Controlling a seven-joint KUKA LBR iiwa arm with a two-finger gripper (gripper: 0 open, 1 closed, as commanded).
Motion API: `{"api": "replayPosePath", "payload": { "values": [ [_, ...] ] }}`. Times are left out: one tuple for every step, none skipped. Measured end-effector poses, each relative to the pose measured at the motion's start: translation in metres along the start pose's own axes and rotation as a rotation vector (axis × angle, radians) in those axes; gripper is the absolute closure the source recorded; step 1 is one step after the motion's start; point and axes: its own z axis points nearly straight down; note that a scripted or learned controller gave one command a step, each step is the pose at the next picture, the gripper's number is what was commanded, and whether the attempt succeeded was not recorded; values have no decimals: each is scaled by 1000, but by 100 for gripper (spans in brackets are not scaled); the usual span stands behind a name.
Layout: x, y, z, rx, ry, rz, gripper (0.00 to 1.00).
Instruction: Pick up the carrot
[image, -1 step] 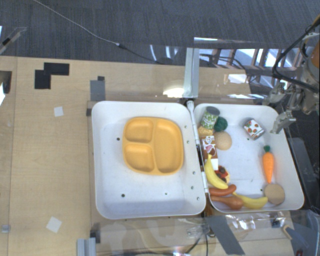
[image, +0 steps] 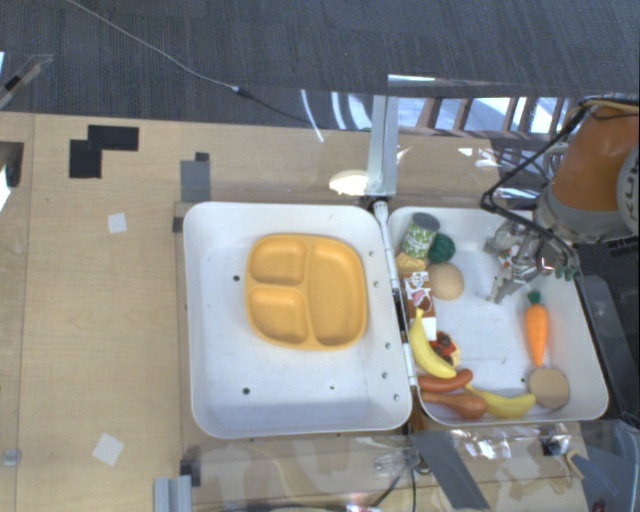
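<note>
One orange tapered carrot with a green top (image: 537, 332) lies near the right wall of the right shallow white bin (image: 592, 398). Above it hovers the metal two-finger gripper (image: 511, 283), fingers apart, holding nothing. Two yellow bananas (image: 428, 350) (one (image: 503, 404) by the front wall), two red sausages (image: 445, 381), one yellow divided plate (image: 305, 290) in the left bin (image: 215, 400).

- The wooden table (image: 100, 330) is carrying two white bins side by side: the left bin (image: 215, 400) and the right bin (image: 590, 395).
- Black patches (image: 100, 150) and pale tape squares (image: 108, 448) are lying on it.
</note>
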Motion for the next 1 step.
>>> {"api": "replayPosePath", "payload": {
  "values": [
    [58,-15,3,1,-3,9,0]
  ]
}}
